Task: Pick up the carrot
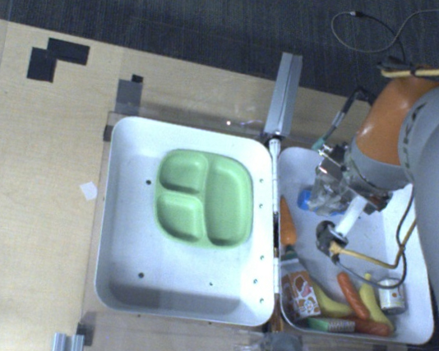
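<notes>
At the near end of the right-hand shallow white bin [419, 329] lies a small heap: a brown printed packet [300, 292], a yellow banana [333, 305] and a red-orange sausage-shaped piece [354, 291]. Farther up, the slim orange carrot [285, 221] lies flat along that bin's wall next to the other bin [124, 221], about midway along it. Beyond the carrot and apart from it, the grey arm's gripper [324, 199] hangs over the right-hand bin's far half; whether it is clenched or released, I cannot tell. Beside that bin, the other bin holds a pale green divided plastic plate [203, 197].
</notes>
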Robot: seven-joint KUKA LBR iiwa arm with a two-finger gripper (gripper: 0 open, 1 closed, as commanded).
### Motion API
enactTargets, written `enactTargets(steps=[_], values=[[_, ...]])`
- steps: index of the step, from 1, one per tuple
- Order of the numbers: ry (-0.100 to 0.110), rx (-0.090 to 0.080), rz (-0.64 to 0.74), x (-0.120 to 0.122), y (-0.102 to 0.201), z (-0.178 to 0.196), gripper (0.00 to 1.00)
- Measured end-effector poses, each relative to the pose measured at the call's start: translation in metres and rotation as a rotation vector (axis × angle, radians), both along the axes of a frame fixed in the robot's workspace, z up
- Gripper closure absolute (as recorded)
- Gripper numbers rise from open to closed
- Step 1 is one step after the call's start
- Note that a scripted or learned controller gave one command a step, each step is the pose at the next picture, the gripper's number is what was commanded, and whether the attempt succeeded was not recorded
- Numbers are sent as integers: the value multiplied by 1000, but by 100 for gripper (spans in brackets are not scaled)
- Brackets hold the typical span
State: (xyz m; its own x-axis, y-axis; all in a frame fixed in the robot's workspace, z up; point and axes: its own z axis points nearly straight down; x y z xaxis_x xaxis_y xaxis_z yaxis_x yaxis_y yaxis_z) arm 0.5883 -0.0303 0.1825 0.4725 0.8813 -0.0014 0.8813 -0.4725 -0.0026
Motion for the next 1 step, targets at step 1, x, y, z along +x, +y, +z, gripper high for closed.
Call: enactTargets(steps=[1], values=[[-1, 0, 35, 54, -7, 0, 100]])
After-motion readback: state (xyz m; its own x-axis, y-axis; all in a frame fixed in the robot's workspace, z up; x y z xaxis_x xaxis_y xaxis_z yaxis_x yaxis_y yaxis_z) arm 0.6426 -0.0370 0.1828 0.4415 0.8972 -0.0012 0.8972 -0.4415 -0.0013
